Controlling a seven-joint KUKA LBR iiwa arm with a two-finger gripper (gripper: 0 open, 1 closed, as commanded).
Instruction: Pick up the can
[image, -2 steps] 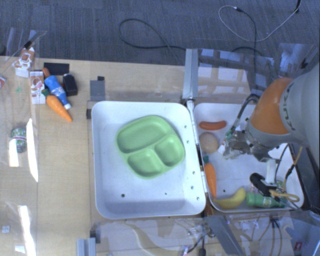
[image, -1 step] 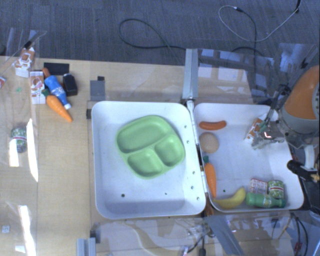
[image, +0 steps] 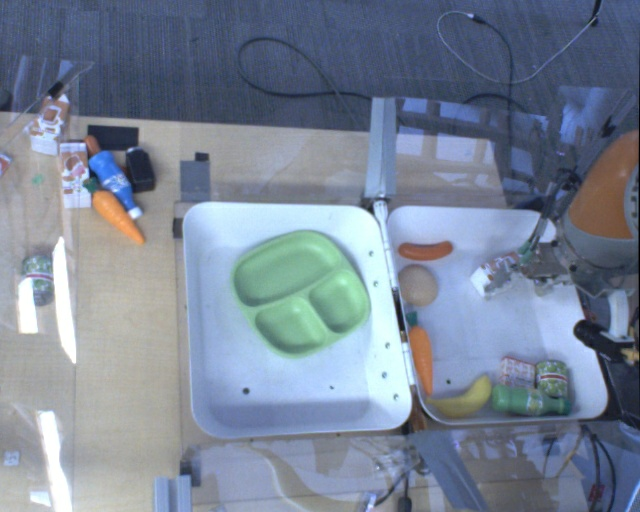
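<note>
Metal gripper hangs over right bin, upper part; cannot tell its state. Can lies near bin's lower right corner, btw. small carton & green bottle, touching both. Approach from above w/ narrow grasp, pushing no neighbours.

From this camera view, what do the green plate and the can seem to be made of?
The green plate looks like moulded plastic with a matte finish: one even pale colour, soft rounded compartments, no sharp glints. The can, in the right bin, seems to be metal or toy plastic under a printed label; it is too small to tell which.
</note>
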